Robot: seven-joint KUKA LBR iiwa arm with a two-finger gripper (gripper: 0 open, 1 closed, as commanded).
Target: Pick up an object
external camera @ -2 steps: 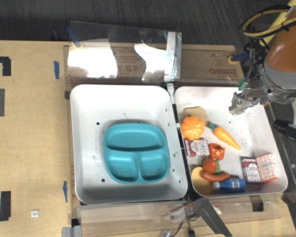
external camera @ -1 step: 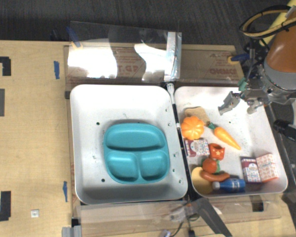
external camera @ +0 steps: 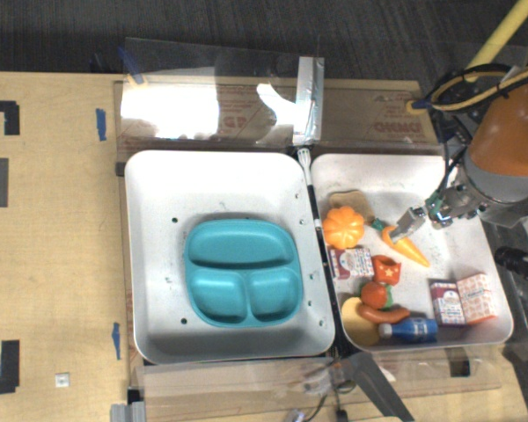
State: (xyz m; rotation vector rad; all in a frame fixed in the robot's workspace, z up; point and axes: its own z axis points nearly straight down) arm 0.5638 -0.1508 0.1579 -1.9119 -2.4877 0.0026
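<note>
The right bin (external camera: 383, 176) holds several toy foods. An orange pumpkin (external camera: 344, 227) lies near its left wall, with an orange carrot (external camera: 410, 251) to the right of it. My gripper (external camera: 414, 222) hangs over the bin's middle, right above the carrot's green top end and close to it. Whether it touches the carrot I cannot tell. Below are a small white and red carton (external camera: 352, 262), a red pepper (external camera: 387, 271), a tomato (external camera: 375, 295), a yellow piece (external camera: 355, 320) and a blue bottle (external camera: 412, 330). The grey and orange arm (external camera: 503, 152) comes in from the right.
Two small cartons, one dark red (external camera: 444, 301) and one pink (external camera: 477, 295), stand by the right bin's right wall. The left bin (external camera: 150, 236) holds a teal divided tray (external camera: 243, 271). A clear plastic sheet (external camera: 220, 104) lies behind the bins.
</note>
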